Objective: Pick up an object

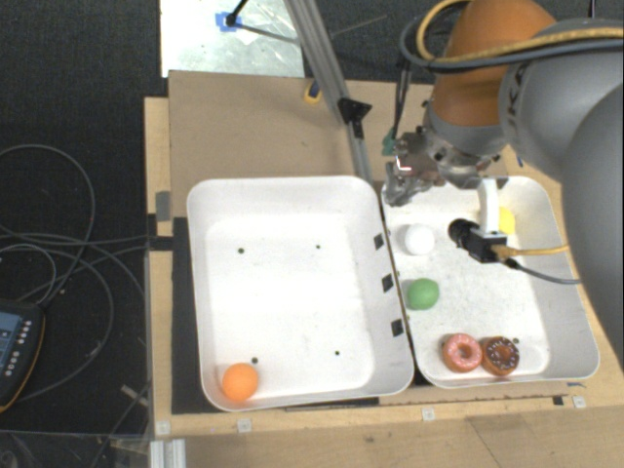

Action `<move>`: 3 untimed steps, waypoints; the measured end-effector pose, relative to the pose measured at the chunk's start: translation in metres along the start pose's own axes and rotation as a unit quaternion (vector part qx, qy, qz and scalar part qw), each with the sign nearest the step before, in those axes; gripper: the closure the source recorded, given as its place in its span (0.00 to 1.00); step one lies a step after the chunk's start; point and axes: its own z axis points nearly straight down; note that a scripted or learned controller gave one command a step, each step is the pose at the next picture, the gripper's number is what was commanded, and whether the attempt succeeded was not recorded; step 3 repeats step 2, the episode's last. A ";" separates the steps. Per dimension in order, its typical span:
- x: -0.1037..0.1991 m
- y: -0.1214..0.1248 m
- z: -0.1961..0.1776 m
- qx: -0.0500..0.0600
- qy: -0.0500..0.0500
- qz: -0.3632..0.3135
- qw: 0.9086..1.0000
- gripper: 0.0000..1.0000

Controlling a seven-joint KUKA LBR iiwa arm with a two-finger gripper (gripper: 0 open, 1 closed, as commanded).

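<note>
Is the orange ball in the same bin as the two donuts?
No, the orange ball lies in the left bin, the donuts in the right bin.

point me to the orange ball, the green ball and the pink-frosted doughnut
round orange ball [239, 381], camera view, centre of the ball
round green ball [422, 293], camera view, centre of the ball
pink-frosted ring doughnut [462, 363], camera view, frosted ring's lower side

The brown worktop [185, 125] (bare board along its back and left edges) carries two shallow white bins side by side, touching along their inner rims: the left bin [292, 188] and the right bin [575, 344].
</note>
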 end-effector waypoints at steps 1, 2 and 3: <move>0.044 0.026 -0.002 0.000 -0.001 0.001 1.000 1.00; 0.041 0.025 -0.002 0.001 -0.001 0.002 1.000 0.00; 0.041 0.025 -0.002 0.001 -0.001 0.002 1.000 0.00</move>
